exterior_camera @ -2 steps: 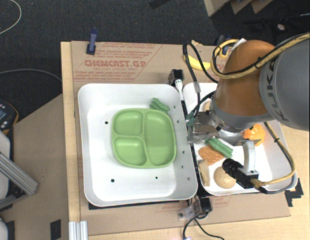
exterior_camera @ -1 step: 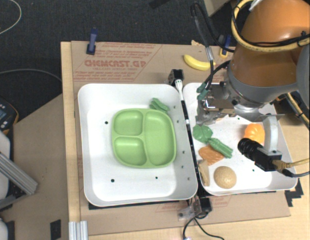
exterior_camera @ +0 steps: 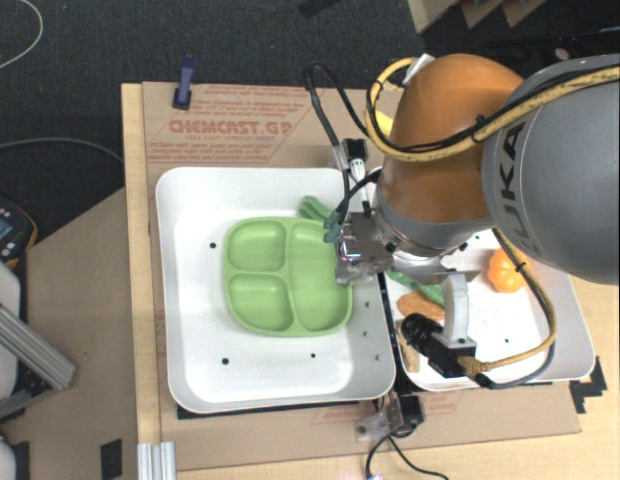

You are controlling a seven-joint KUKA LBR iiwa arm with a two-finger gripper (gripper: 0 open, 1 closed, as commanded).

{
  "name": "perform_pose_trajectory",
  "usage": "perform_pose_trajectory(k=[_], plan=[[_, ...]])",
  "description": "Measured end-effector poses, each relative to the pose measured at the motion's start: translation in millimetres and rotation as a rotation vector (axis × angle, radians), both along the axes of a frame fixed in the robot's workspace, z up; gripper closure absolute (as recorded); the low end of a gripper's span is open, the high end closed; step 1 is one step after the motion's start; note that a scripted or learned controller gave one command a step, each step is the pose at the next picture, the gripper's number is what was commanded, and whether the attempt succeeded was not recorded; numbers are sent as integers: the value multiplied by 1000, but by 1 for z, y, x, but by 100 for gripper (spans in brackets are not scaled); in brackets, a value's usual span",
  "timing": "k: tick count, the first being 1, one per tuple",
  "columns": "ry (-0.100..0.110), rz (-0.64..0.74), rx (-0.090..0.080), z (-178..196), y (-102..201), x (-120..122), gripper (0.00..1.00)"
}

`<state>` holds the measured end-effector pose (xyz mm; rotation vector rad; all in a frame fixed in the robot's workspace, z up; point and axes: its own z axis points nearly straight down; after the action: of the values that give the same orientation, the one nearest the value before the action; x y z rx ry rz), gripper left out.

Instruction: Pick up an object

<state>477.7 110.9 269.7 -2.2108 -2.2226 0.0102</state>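
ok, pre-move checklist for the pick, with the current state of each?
1. Target in sight: ok. The green divided plate lies flat in the left bin.
2. Pincer over a target: ok, roughly. It sits at the plate's right edge, by the wall between the bins.
3. Finger opening: cannot tell, the wrist hides it.
4. Something already held: cannot tell. Nothing shows between the fingers.
5. Other candidates: ok. An orange object and a smaller orange piece lie in the right bin, partly hidden by the arm.
6. Cable clearance: cannot tell. The yellow-black cable loops low over the right bin.
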Motion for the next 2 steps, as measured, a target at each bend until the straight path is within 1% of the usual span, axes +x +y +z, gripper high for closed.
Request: perform_pose_trajectory(k=[1,2], plan=[[-30,-2,6,178,2,3,100],[4,-12,-5,25,-47,61,100]])
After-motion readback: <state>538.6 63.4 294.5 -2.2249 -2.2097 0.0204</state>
